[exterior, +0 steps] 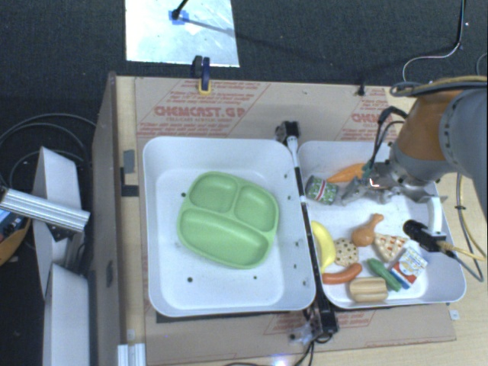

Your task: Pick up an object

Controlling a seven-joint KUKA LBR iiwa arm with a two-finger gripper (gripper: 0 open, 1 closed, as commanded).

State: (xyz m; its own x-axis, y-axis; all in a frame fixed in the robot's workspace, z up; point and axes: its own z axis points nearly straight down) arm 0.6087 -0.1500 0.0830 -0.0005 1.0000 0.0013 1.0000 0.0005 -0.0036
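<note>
Clearly, bench board (200,113) reads "CHEMCAST".

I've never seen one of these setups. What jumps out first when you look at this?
Probably the big green tray with three compartments, alone in the left bin. Next, the jumble of toy food in the right bin: a banana, a drumstick, a pizza slice, a hot dog. Over that bin's far end, the grey and orange arm lowers its gripper beside a carrot.
</note>
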